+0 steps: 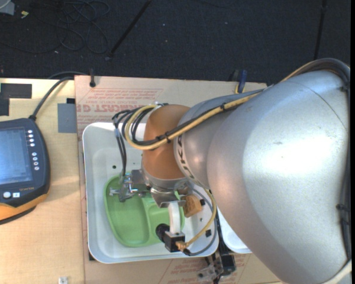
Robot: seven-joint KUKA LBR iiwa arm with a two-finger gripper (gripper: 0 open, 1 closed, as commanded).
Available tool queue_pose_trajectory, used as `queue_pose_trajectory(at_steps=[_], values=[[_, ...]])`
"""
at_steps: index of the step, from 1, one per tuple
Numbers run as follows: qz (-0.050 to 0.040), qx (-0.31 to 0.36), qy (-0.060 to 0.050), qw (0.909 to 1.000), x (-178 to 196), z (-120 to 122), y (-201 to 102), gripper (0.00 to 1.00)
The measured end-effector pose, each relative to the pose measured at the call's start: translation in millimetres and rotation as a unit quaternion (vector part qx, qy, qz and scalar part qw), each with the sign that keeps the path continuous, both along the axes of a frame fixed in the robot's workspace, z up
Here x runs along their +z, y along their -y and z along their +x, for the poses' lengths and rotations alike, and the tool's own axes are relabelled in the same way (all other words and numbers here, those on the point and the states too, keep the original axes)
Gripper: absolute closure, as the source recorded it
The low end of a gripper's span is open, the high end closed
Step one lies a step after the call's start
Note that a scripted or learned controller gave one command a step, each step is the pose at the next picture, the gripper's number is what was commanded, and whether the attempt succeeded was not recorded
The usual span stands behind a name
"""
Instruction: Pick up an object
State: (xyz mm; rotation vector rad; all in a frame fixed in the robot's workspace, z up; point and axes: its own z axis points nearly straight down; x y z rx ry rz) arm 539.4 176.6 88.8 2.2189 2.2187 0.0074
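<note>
Grey metal dominates the right half of the frame: the arm swings in huge from the right edge, its orange band sitting at centre, wrapped by yellow and black cables. Under it, the left white bin lies on a cardboard sheet printed with red lettering, upside down from here and too faint to read. Inside the bin, lower centre, there's a light green bowl-like object, lying just below and left of the wrist. The gripper is right over the green object's upper right edge, but the wrist hides its tips, so I can't tell you if they're apart or together. Far left, a teach pendant with a blue-grey screen rests on the bench; nothing readable on it.
</note>
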Motion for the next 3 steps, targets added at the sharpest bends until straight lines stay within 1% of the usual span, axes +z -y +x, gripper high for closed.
queue_pose_trajectory(at_steps=[1,2,3], values=[[0.0024,0.002,0.004,1.0000,94.0,98.2,-69.6,0.00],[0.0022,0.000,0.004,1.0000,282.6,75.7,-52.8,0.00],[-0.0020,0.006,-0.005,1.0000,281.3,72.8,-56.1,1.00]])
